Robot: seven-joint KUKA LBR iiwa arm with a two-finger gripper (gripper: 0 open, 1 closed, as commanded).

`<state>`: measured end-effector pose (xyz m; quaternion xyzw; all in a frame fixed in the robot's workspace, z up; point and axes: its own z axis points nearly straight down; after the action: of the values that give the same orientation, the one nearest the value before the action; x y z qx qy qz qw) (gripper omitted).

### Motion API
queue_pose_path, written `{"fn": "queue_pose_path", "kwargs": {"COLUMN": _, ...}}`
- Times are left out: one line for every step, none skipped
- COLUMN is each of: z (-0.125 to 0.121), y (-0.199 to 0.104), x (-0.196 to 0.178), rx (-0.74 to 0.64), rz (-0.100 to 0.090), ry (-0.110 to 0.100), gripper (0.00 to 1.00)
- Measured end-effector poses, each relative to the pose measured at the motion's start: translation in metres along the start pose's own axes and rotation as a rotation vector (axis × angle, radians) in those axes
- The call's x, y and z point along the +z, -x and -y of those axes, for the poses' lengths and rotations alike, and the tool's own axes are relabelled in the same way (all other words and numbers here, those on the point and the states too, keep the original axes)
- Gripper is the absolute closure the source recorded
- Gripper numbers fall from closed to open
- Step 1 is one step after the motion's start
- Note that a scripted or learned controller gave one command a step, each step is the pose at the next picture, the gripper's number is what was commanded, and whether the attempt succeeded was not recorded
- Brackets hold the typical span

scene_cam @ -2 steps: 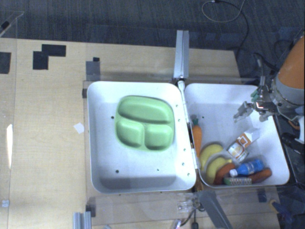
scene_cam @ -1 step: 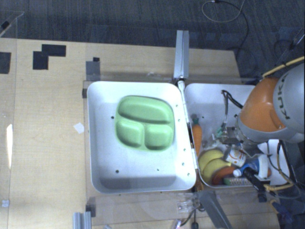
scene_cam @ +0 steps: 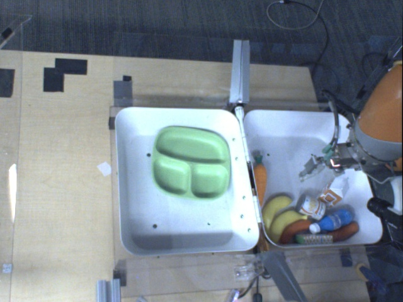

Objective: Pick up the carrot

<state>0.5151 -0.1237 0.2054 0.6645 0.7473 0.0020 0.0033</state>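
The carrot (scene_cam: 259,179) is orange with a green top and lies lengthwise against the left wall of the right bin (scene_cam: 286,131). My gripper (scene_cam: 313,166) hangs over the right part of that bin, to the right of the carrot and well apart from it. Its fingers (scene_cam: 308,167) point left and stand slightly apart with nothing between them. The grey arm with its orange band comes in from the right edge.
The left bin (scene_cam: 132,187) holds a green three-part plate (scene_cam: 191,162). At the front of the right bin lie yellow bananas (scene_cam: 282,211), a red sausage-like item (scene_cam: 321,233), a blue bottle (scene_cam: 330,222) and a small packet (scene_cam: 327,197).
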Motion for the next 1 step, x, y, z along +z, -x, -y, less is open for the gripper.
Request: {"fn": "queue_pose_path", "kwargs": {"z": 0.0147, "y": -0.0378, "x": 0.1159, "rx": 0.280, "rz": -0.001, "ry": 0.005, "gripper": 0.00}}
